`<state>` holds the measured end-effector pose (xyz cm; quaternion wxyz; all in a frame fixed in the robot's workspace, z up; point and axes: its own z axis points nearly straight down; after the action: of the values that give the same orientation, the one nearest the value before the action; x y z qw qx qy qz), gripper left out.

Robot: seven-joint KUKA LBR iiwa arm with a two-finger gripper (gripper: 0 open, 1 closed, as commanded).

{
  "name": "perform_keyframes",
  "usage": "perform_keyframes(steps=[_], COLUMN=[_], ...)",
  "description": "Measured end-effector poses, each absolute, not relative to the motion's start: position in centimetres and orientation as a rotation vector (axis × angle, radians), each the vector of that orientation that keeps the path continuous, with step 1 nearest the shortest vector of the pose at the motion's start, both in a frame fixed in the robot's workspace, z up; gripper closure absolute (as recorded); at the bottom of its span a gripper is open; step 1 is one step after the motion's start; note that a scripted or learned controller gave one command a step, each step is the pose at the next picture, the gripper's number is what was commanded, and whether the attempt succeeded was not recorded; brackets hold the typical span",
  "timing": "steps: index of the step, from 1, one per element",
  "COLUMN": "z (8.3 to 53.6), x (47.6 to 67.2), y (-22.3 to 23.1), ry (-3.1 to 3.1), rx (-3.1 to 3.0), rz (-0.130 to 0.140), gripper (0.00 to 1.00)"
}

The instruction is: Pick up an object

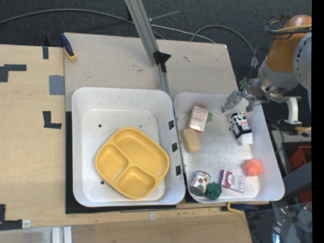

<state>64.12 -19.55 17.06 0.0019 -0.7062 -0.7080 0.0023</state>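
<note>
Gripper (239,101) hovers at the right bin's (268,186) top edge, fingers apart, nothing between them.
Just below sits the black-and-white carton (240,127); yellow tray (132,162) fills the left bin (81,135).

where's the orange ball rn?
In the right bin, near its right wall toward the front: the orange ball lies just right of the small red-and-white carton, below the black-and-white cow toy.

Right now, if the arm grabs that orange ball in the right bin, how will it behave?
The orange ball looks bumpy and rounded, so it probably rolls if nudged. It seems small and likely light. It sits near the right bin wall, which may crowd a grasp.
</note>
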Motion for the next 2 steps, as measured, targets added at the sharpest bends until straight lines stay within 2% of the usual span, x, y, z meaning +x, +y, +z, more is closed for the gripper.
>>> perform_keyframes(steps=[1, 2], z=[11.7, 13.0], x=[63.5, 63.6], y=[-19.6, -19.5], ry=[-2.232, -2.232], rx=[-2.227, -2.224], rz=[0.0, -0.003], gripper=[0.0, 1.0])
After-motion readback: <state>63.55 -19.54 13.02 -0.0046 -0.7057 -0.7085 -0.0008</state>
